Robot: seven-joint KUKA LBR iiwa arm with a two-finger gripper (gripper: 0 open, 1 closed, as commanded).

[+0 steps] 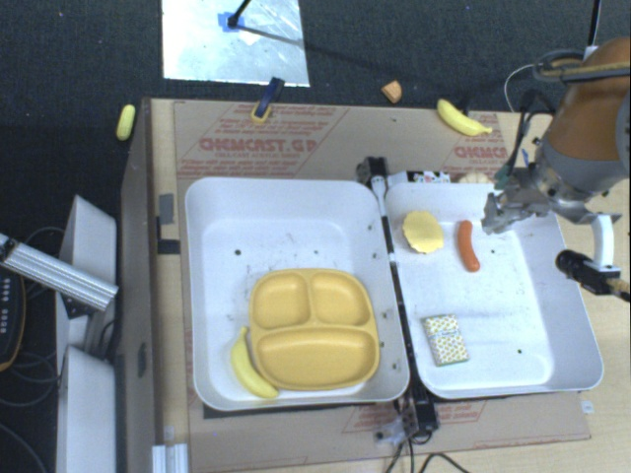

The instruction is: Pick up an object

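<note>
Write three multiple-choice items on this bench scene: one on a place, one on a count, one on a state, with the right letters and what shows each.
1. Where does the yellow three-compartment plastic tray lie?
A. in the left white bin
B. in the right white bin
C. on the cardboard beyond the bins

2. How many loose things lie in the right white bin?
A. one
B. three
C. five

3. How does the orange sausage-shaped toy stand to the gripper?
A. clamped between its fingers
B. lying free on the bin floor beside it
C. hanging from the arm

Answers: 1 A, the tray sits in the left white bin. 2 B, a round yellow disc, the sausage and a small patterned packet. 3 B, bin floor shows between sausage and gripper.
</note>
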